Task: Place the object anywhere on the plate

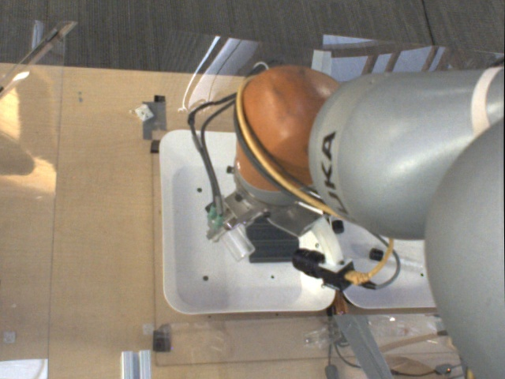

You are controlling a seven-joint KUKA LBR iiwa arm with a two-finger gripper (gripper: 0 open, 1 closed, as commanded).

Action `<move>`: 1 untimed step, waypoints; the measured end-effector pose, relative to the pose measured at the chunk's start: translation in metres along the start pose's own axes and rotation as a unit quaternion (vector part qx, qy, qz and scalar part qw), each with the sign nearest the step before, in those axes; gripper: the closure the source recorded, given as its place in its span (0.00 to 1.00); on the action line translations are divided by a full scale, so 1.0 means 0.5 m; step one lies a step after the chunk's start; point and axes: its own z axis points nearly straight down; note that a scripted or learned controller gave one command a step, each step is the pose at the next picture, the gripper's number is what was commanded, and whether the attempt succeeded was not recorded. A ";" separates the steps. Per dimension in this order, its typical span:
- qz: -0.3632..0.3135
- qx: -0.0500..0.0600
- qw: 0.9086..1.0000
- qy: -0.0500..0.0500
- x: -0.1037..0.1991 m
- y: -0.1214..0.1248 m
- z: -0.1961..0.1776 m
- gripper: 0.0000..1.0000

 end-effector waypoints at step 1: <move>0.252 0.000 0.968 0.000 -0.090 -0.017 -0.139 1.00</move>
